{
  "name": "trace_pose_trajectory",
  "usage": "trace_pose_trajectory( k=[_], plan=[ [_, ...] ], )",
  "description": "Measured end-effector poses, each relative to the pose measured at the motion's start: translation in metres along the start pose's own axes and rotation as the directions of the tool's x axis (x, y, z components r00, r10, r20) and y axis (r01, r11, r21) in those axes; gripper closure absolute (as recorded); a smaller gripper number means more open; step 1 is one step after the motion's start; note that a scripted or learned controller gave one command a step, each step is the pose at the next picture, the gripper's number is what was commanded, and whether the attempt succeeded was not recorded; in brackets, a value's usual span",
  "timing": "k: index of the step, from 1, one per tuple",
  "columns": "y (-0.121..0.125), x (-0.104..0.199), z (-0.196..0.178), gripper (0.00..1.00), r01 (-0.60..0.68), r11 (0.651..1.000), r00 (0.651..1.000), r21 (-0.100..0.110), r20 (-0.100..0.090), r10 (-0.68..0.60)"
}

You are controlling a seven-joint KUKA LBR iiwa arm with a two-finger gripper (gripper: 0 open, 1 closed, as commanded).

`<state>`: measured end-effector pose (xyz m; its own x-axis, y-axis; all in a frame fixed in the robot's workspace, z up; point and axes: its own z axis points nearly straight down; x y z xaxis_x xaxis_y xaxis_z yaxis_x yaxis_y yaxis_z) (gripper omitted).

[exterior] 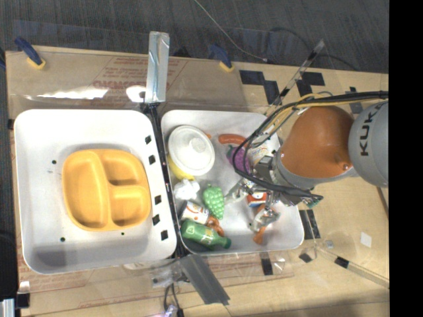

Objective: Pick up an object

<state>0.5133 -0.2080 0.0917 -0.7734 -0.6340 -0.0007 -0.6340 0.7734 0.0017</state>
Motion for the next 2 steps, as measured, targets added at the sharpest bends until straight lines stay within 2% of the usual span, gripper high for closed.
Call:
trace_pose_trajectory(
  k=[1, 2],
  plan=[
    [-0.007, -0.009, -0.001, 0.00, 0.079, 0.997, 0.997, 0.004, 0.002, -0.079],
    [-0.007, -0.011, -0.012, 1.00, 0.083, 0.997, 0.997, 0.005, 0.004, -0.083]
  ],
)
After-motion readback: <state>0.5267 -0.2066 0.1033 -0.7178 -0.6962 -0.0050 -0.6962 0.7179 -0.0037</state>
